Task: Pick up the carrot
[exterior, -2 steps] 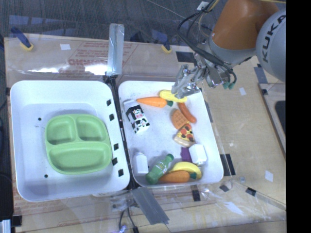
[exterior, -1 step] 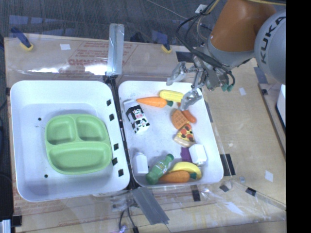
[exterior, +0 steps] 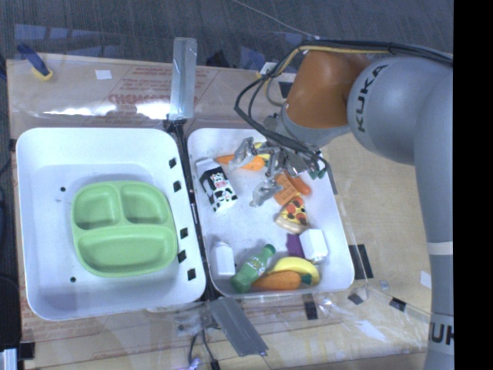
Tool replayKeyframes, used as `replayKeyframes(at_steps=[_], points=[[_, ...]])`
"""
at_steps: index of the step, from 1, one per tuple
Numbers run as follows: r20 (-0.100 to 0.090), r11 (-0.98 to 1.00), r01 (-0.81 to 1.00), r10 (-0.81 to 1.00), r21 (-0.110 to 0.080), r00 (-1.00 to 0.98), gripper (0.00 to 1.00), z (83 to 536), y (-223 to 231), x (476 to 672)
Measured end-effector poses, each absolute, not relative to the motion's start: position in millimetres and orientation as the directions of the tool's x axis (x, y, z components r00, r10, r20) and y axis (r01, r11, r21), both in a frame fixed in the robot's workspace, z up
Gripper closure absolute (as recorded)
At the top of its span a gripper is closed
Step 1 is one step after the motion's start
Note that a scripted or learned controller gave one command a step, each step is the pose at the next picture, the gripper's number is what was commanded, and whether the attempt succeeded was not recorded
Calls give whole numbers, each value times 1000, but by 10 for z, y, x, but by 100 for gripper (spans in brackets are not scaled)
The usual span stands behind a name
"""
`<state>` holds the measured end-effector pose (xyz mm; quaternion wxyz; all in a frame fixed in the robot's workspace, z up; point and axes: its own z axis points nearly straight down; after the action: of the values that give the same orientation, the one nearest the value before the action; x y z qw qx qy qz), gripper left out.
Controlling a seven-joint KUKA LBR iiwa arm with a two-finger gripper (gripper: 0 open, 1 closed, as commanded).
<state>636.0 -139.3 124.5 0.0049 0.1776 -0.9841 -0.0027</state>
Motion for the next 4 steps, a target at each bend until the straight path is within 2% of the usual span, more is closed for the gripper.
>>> replayKeyframes(at_steps=[1, 2, 3, 4], points=[[-5, 936, -351, -351, -2, -936, 100, 1430, -1397, 6409], [-6, 998, -57, -57, -2, -998, 100, 1530, -1990, 6585], [-6, 998, -58, -58, -2, -998, 0, 1528, -1986, 6585], [-2, 960, -280, -280, 0, -960, 0, 934, -1179, 6581]])
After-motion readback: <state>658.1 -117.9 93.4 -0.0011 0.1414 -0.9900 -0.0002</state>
